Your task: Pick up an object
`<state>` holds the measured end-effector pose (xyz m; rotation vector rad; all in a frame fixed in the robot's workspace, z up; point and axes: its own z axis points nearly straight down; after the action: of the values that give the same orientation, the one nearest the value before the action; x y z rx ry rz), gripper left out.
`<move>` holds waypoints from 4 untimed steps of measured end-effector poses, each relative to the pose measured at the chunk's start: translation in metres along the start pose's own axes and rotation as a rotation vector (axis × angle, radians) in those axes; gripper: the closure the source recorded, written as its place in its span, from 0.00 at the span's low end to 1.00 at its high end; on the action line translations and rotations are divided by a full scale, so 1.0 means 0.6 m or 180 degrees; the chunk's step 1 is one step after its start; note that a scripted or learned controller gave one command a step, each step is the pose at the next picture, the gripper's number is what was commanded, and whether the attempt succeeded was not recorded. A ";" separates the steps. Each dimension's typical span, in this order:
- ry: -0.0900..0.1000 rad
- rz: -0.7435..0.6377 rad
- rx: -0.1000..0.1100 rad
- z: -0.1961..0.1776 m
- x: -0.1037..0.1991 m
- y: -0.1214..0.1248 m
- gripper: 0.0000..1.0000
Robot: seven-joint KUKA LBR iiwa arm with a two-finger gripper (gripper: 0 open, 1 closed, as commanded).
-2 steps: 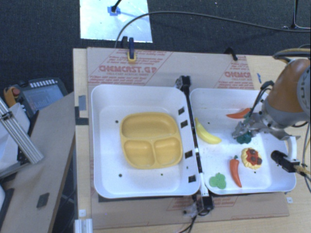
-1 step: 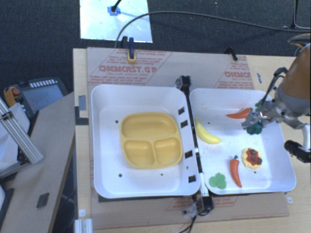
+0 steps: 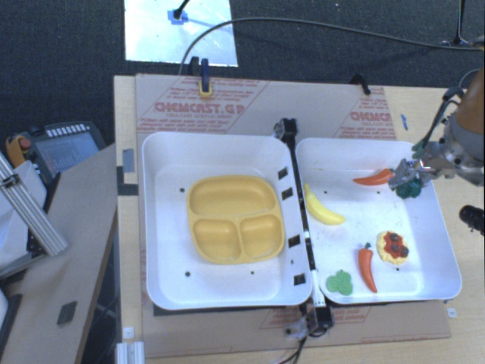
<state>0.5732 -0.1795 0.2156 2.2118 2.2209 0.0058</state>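
Note:
My gripper hangs over the far right part of the right bin, reaching in from the right. It is shut on a small dark green toy, which shows just below its tips. An orange carrot-like toy lies right beside the gripper, to its left. Also in this bin are a yellow banana near the left wall, a round pizza-like toy, a red chili and a light green leafy toy at the front.
The left bin holds a yellow divided plate. A divider with black clips separates the bins. Cables and a clamp sit beyond the far edge. A teach pendant rests at the left.

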 end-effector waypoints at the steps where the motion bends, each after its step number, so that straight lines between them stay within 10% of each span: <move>1: 0.0012 -0.0020 0.0009 -0.015 0.096 0.021 1.00; 4: 0.0016 -0.0021 0.0019 -0.046 0.366 0.020 1.00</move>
<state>0.5840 0.0400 0.2428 2.2101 2.2337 0.0046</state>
